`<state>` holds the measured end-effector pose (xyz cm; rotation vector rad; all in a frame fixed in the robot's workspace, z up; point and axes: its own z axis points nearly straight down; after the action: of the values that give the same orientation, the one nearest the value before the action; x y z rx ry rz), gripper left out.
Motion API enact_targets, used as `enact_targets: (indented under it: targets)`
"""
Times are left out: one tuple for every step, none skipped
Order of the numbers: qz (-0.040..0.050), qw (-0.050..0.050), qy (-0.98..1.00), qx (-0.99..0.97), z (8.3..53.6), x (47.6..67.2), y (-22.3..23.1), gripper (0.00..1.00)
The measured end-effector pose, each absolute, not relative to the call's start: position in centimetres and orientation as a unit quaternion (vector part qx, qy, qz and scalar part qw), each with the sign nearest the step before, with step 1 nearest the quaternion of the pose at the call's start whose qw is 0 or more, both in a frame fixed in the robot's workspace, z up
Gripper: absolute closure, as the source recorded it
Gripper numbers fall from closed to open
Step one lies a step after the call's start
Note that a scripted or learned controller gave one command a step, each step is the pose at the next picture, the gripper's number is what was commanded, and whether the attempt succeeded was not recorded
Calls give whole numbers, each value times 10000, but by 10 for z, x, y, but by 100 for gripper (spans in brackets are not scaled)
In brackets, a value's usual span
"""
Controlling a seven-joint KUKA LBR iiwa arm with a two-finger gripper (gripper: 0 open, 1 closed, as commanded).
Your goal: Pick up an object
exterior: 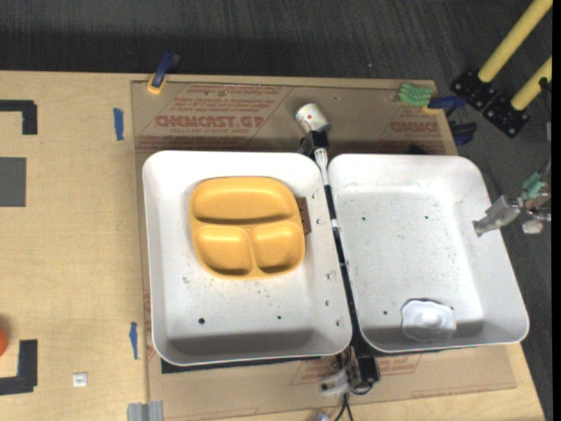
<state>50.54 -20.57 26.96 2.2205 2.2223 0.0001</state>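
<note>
Pincer (507, 215) at right bin's (465, 178) right rim, grip state unclear, nothing visibly held; yellow three-compartment plastic tray (248, 226) left, crumpled white lump (428, 319) near-right, both reachable.

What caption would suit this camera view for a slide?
Yellow divided tray in the left bin, small white object in the right bin, gripper at the right bin's edge.

a pale wooden counter (79, 261) fills the view from 9 to 6 o'clock, marked with black tape (26, 117) at 9; dark grey floor (263, 16) spans 12 o'clock.
</note>
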Motion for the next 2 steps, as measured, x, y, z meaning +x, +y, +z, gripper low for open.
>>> enact_targets:
  targets:
    - [-1, -5, 7037, 7105, 163, 486, -158, 0]
    - [11, 14, 7300, 6835, 85, 571, -129, 0]
